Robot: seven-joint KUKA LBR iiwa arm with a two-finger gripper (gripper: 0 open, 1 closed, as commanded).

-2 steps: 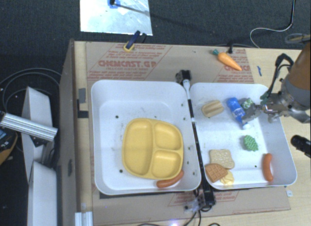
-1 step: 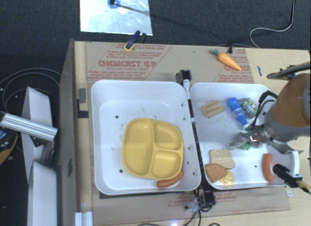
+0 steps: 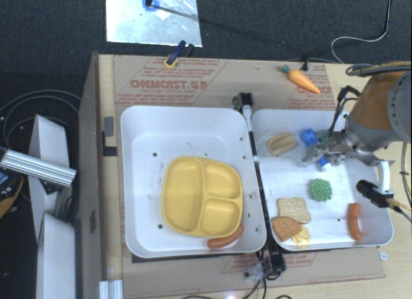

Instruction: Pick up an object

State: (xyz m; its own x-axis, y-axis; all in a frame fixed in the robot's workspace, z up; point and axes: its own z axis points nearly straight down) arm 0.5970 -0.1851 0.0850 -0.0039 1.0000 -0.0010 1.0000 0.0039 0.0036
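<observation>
gripper (image 3: 320, 156) hovers among blue piece (image 3: 309, 137), bread roll (image 3: 281, 143) – broccoli (image 3: 320, 190) near.

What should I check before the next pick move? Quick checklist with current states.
1. Gripper over right bin: ok, low near its upper middle.
2. Object between fingers: cannot tell, too blurred.
3. Nearest target: blue piece right beside gripper: ok.
4. Green ball apart from neighbours: ok.
5. Cracker and wedge touching, overlapped: not ok for a clean single pick.
6. Carrot lies outside bins on the board: not ok.
</observation>
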